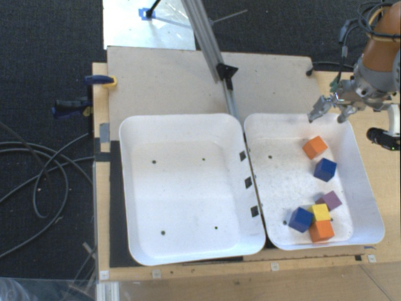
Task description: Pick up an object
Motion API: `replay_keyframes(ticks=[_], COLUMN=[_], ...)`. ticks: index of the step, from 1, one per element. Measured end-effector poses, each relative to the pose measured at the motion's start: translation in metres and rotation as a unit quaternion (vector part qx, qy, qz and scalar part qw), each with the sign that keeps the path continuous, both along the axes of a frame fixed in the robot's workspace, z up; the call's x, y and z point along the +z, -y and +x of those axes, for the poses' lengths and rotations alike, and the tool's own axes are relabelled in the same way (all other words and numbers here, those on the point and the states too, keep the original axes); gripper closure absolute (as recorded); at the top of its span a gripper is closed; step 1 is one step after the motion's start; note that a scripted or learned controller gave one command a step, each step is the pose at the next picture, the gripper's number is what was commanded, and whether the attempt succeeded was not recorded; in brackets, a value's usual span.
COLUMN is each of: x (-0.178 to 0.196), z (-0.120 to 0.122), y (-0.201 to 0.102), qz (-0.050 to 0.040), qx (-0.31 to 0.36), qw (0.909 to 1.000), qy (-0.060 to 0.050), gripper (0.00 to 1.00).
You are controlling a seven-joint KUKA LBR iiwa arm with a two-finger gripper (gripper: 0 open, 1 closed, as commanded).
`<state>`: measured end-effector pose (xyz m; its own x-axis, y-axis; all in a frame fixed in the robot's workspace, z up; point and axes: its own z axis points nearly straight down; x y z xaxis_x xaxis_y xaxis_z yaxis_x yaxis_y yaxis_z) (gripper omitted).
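My jaws are open and hold nothing, so I should drop straight onto the orange block point(315, 147) just below them.

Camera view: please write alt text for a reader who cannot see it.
An open gripper hangs over the back edge of the right bin, holding nothing. That bin holds six blocks: two orange, two blue, one purple, one yellow. The left bin sits beside it.

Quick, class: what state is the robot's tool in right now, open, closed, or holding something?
Tool: open, holding nothing; it hangs over the far edge of the right bin, apart from the nearest orange cube.
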<state>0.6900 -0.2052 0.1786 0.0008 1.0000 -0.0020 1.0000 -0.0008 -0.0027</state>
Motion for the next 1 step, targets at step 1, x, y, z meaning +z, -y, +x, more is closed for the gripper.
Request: replay_keyframes(ticks=[1], x=[-0.0911], z=[-0.0089], y=[0.0066], qz=[0.0058], qx=[0.001], qw=[1.0], qy=[-0.006], gripper=[0.0])
